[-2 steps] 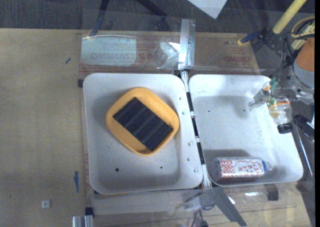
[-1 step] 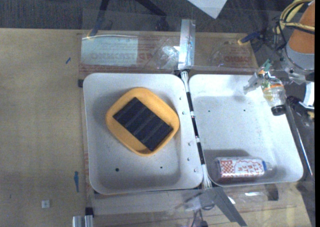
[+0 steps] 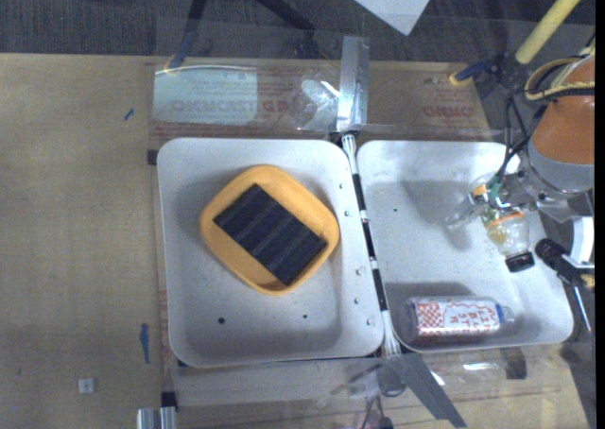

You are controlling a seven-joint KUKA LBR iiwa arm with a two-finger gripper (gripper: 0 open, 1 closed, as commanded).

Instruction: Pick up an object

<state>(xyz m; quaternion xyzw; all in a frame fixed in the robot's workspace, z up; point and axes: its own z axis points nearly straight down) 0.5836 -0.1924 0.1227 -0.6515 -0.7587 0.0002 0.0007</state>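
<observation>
White plastic bins sit side by side on a wooden bench (image 3: 66, 229), seen from above at a slant. The left bin (image 3: 189, 314) holds a rounded yellow-orange pad with a dark ribbed top (image 3: 269, 229), lying flat and turned at an angle near the bin's middle. The right bin (image 3: 416, 238) holds a small bottle with a red-and-white patterned label (image 3: 458, 316), lying on its side along the near wall, its dark cap toward the right. The grey arm with its orange band (image 3: 565, 129) reaches in from the right edge over the right bin's far right corner. Below it the gripper (image 3: 492, 210) hangs close over the bin floor, well apart from the bottle; what appears to be a small clear, crumpled item (image 3: 504, 226) sits at its tip, but the view is too cluttered there to tell how the claw is set or whether it pinches anything.
</observation>
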